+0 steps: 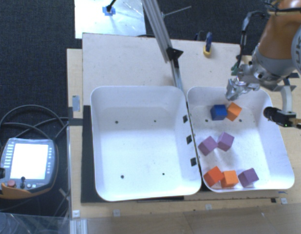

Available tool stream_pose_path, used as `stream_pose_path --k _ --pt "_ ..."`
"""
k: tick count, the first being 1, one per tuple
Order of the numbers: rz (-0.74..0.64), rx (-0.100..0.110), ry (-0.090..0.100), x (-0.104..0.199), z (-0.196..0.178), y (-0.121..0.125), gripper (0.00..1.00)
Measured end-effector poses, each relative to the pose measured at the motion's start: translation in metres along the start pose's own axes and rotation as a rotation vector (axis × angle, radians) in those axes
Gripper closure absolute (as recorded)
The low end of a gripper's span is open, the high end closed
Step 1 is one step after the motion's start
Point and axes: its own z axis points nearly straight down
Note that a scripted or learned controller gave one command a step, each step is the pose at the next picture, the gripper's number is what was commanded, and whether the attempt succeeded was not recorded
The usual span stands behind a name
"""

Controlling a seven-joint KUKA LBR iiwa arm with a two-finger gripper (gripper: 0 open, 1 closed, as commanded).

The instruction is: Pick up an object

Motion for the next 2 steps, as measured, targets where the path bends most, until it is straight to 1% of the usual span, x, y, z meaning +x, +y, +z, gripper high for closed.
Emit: stream_pose_path --k 1,2 --pt "-0.005 0.004 0.003 0.052 -0.007 0.012 1.00" --pt "-0.004 0.006 0.003 0.098 -0.005 0.012 1.00"
